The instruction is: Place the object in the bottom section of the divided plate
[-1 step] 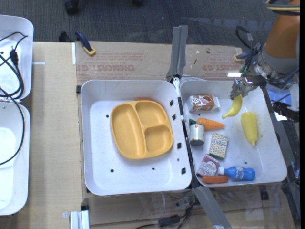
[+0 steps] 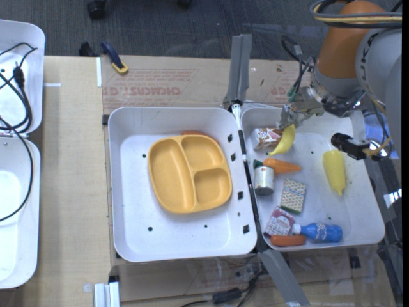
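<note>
A yellow divided plate (image 2: pixel 190 171) lies in the left bin (image 2: pixel 128 229); it has one long section on its left and two smaller ones on its right. My gripper (image 2: pixel 289 121) hangs over the back left of the right bin (image 2: pixel 319 190). It is shut on the upper end of a yellow banana (image 2: pixel 283 141), which hangs tilted below it. The banana's lower end overlaps a small snack packet (image 2: pixel 263 136) and sits just above an orange carrot (image 2: pixel 282 166).
The right bin also holds a yellow squash-like piece (image 2: pixel 335 170), a small can (image 2: pixel 263 180), a checkered box (image 2: pixel 293 196), a blue bottle (image 2: pixel 321 233), a red-and-white packet (image 2: pixel 279 222) and a red sausage (image 2: pixel 287 240). A ridge (image 2: pixel 246 171) divides the bins.
</note>
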Robot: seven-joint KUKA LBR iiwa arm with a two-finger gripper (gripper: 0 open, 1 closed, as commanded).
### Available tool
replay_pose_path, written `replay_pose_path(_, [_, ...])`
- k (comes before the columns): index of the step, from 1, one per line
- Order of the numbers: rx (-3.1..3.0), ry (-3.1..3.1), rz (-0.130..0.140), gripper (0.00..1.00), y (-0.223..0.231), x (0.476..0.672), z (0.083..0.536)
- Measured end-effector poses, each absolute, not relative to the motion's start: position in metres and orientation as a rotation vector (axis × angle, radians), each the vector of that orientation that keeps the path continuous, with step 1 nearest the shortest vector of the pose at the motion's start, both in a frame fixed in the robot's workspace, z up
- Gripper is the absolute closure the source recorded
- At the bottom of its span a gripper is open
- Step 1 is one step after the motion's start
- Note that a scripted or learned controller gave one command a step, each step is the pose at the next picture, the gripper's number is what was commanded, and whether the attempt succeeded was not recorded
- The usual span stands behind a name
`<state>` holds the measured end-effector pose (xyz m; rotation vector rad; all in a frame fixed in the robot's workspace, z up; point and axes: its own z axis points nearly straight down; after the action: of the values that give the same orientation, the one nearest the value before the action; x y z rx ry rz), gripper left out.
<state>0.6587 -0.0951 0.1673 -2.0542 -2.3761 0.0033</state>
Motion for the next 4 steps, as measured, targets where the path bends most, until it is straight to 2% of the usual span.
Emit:
replay_pose_path(1, [-2.402,-2.025,0.003,1.0,0.01,0.659,0.191])
replay_pose_path(2, [-2.528,-1.866,0.005,1.0,0.086,0.659,0.241])
replay_pose_path(3, [-2.403,-2.021,0.01,1.0,0.158,0.657,0.184])
replay_pose_path(4, [-2.41,-2.024,-0.02,1.0,0.224,0.661,0.108])
